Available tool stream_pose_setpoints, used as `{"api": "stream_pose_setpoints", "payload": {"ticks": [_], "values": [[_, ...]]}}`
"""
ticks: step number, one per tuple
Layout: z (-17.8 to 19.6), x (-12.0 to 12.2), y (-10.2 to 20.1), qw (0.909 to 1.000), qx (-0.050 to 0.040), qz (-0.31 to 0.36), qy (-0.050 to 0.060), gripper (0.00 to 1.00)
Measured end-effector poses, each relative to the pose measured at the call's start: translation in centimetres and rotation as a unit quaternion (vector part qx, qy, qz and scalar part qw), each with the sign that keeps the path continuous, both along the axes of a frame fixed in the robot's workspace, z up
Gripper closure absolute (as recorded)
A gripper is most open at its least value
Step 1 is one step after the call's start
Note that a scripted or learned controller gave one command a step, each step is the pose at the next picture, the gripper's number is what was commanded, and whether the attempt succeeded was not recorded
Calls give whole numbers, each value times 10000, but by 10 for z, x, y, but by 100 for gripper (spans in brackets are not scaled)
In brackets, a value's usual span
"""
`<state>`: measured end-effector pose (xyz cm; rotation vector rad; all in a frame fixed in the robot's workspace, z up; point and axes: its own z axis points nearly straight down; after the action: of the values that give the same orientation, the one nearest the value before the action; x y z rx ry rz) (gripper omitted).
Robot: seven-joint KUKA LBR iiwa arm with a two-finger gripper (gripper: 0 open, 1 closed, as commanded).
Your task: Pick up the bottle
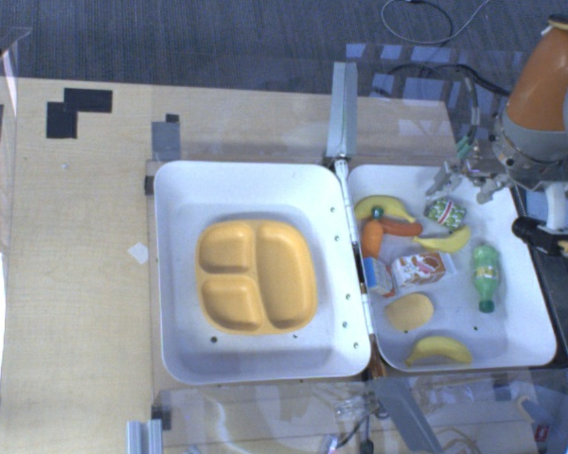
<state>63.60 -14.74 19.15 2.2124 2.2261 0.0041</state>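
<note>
The bottle (486, 274) is small and green with a green cap. It lies lengthwise near the right wall of the right bin (525, 343), cap end toward the front. My gripper (465, 183) hangs over the back of that bin, behind and slightly left of the bottle and well apart from it. Its fingers are spread open with nothing between them. A green-and-white round packet (445, 212) sits just in front of the fingertips.
The right bin also holds bananas (382, 206) (445, 241) (438, 350), a carrot (398, 226), a snack packet (419, 269), a small carton (376, 277) and a tan potato (409, 310). A yellow divided plate (257, 274) lies in the left bin (175, 253).
</note>
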Motion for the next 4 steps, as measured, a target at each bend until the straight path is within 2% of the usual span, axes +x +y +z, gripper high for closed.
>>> {"api": "stream_pose_setpoints", "payload": {"ticks": [1, 2, 3, 4], "values": [[-99, -39, -45, 9993, -2, -381, -3, 0], [-102, -86, -54, 9992, 4, -400, -35, 0], [-90, -84, -53, 9992, 4, -391, -70, 100], [-90, -84, -54, 9992, 5, -392, -69, 0]]}}
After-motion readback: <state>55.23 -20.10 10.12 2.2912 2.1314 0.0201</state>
